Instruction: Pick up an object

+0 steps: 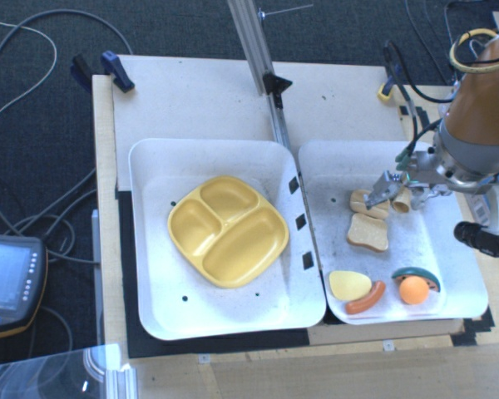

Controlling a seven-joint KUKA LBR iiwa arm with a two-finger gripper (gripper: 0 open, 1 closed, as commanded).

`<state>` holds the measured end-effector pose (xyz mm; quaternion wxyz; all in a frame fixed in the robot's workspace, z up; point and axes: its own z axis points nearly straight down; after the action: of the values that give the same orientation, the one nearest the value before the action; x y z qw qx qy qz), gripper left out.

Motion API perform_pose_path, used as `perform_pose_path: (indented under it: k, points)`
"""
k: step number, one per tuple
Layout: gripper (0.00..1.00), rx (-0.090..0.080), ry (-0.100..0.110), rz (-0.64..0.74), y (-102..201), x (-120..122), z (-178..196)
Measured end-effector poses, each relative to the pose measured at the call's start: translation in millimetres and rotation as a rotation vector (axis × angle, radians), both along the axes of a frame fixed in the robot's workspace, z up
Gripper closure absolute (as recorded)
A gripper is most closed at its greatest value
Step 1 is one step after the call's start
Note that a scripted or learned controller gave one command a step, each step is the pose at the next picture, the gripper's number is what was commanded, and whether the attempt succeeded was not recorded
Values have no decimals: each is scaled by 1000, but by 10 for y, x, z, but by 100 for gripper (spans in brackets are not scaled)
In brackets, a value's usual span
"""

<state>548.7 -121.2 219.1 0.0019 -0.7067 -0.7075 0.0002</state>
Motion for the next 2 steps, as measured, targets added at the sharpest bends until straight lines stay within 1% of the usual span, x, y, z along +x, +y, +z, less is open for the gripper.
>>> perform_pose_path:
  k: [1,2]
  points:
    - [0,0,-1,0,-1,1,0]
    - [0,1,5,-1,54,-43,-440]
